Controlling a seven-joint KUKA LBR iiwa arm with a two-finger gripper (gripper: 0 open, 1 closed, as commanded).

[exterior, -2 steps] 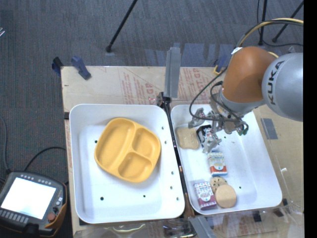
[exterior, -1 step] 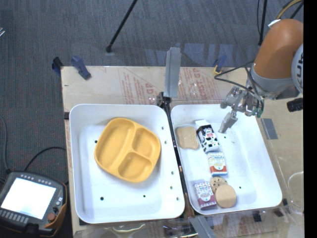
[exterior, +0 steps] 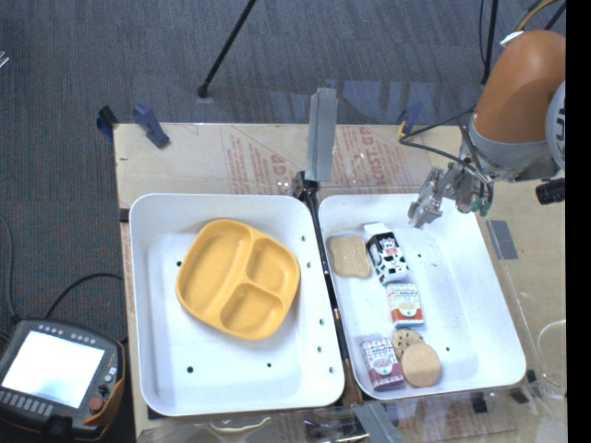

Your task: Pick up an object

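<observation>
My gripper point(exterior: 427, 212) hangs over the far edge of the right bin point(exterior: 480, 330), above and to the right of the objects, with nothing between its fingers, which stand apart. In the right bin lie a tan slice of bread point(exterior: 348, 257), a black-and-white milk carton point(exterior: 387, 255), a small red-and-white carton point(exterior: 404, 304), a red packet point(exterior: 379, 361), a chocolate-chip cookie point(exterior: 404, 340) and a round tan biscuit point(exterior: 421, 366). A yellow divided plate point(exterior: 239, 278) rests in the left bin point(exterior: 157, 340).
A grey upright post point(exterior: 321, 141) stands behind the seam between the bins. A teach pendant point(exterior: 55, 377) lies on the floor at lower left. A tripod leg point(exterior: 231, 35) crosses the carpet at the back. Bare bin floor lies right of the cartons.
</observation>
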